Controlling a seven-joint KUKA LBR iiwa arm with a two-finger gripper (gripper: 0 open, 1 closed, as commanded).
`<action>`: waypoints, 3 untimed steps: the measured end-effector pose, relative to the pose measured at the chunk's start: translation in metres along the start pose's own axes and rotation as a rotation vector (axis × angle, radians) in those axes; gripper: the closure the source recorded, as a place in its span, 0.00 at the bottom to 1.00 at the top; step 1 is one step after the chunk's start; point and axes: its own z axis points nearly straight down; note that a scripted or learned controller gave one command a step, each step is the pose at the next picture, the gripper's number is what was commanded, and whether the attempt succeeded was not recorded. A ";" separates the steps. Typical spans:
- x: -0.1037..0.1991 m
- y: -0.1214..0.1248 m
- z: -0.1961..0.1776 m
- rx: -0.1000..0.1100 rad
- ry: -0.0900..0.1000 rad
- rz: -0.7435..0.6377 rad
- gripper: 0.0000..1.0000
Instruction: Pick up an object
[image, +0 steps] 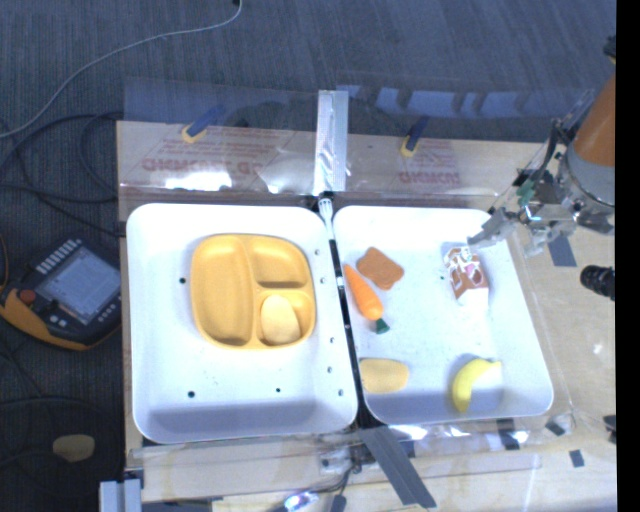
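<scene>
The right bin (530, 330) holds several items. A brown-and-white packet (466, 275) lies near its upper right. A flat brown cookie (380, 267) and an orange carrot (363, 292) lie by the bin's left wall. A pale tan lump (383, 375) and a yellow banana (472, 382) sit along the front. My gripper (525, 215) hangs over the right bin's far right corner, just up and right of the packet and apart from it. The orange-banded arm (600, 130) comes in from the right edge.
The left bin (160, 380) carries a yellow divided plate (225, 290) with a pale round piece (281, 320) in its lower right compartment. A control pendant (65, 290) and cables lie on the floor at left. Clear plastic sheeting (250, 160) lies behind the bins.
</scene>
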 end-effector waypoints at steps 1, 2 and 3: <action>-0.008 0.055 0.084 0.001 -0.003 -0.010 0.00; -0.005 0.059 0.156 -0.007 0.003 -0.073 0.00; -0.006 0.058 0.151 0.001 0.002 -0.075 1.00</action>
